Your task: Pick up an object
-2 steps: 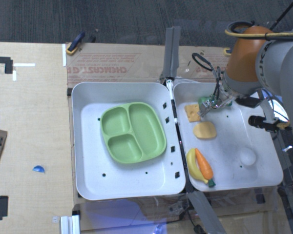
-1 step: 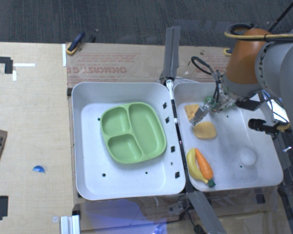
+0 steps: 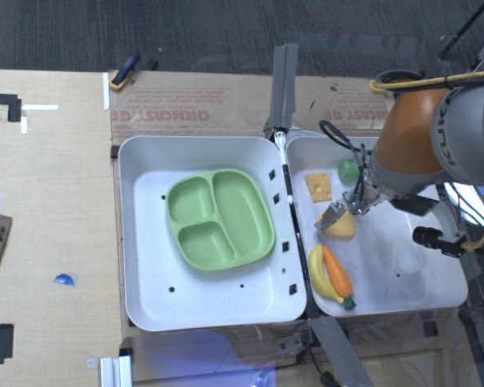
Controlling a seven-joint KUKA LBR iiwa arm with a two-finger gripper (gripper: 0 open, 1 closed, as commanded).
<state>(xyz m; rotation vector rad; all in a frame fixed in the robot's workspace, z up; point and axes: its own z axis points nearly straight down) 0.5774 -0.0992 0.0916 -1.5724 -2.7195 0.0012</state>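
Two bins sit side by side on the table (image 3: 48, 216), the left bin (image 3: 137, 240) at mid-frame and the right bin (image 3: 419, 289) toward the right edge. A divided plate (image 3: 220, 218) lies in the middle of the left bin. In the right bin, a cracker (image 3: 318, 186) lies near the upper left corner, a banana (image 3: 317, 274) and carrot (image 3: 336, 272) lie together at the lower left, and the hand (image 3: 339, 214) sits between them, over a small round thing (image 3: 341, 227).
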